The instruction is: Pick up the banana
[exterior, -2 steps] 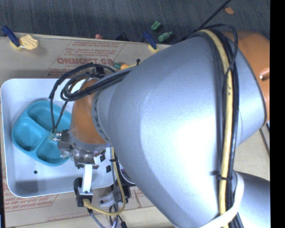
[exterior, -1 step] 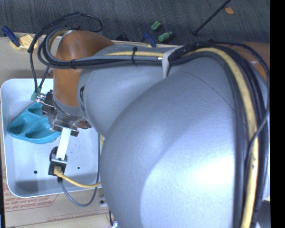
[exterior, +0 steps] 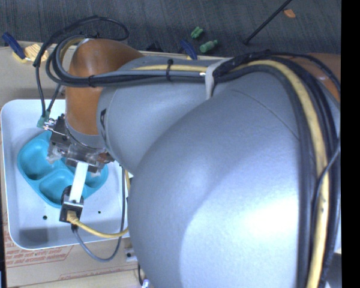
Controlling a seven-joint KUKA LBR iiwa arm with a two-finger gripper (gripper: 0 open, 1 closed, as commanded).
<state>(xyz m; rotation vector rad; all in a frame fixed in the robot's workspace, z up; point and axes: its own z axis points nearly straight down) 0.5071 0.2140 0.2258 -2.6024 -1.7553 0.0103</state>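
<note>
Single fixed overhead view, slanted downward, large grey arm very near the lens, shallow white bin lower left

Light: even, fairly bright, from overhead | Glare: soft sheen on the grey arm | Shadow: dim under the arm inside the white bin | Focus: arm close and slightly soft; carpet grainy

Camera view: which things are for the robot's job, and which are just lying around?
For the job:
- grey robot arm with orange band
- shallow white left bin under its wrist

Just lying about:
- turquoise plastic dish in that bin
- small green bits on the floor
- blue clip
</note>
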